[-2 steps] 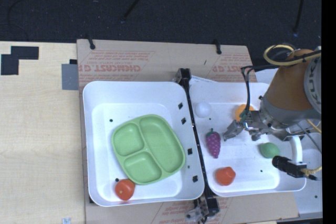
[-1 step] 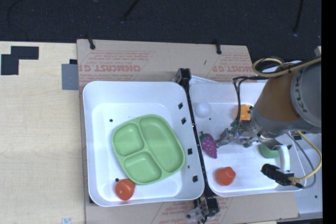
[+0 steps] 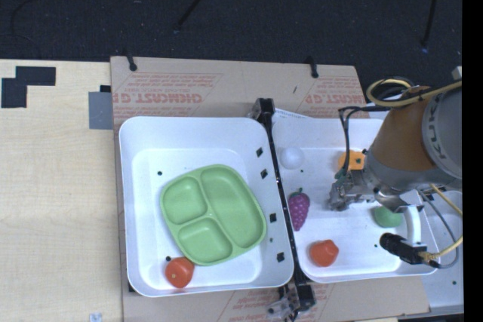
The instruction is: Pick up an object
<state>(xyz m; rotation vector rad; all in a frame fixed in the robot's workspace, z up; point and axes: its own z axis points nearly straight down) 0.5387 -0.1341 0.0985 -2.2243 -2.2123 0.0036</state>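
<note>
Left bin (image 3: 143, 154): a green plate with three parts (image 3: 213, 213); a red tomato (image 3: 179, 272) at its near corner.
Right bin (image 3: 317, 133): a white ball (image 3: 291, 157) far left, purple grapes (image 3: 299, 210) by the left wall, another tomato (image 3: 324, 253) near.
Tool (image 3: 341, 194): low in the right bin; I cannot tell if it is open or closed.
Next move: grapes lie just left of the tool, long way pointing near to far.

left bin (image 3: 143, 143): divided plate (image 3: 213, 214) at centre, tomato (image 3: 179, 272) at near-left corner | right bin (image 3: 355, 271): grapes (image 3: 299, 209) by left wall, ball (image 3: 291, 157) behind them, second tomato (image 3: 324, 253) near front, gripper (image 3: 341, 195) right of grapes
</note>
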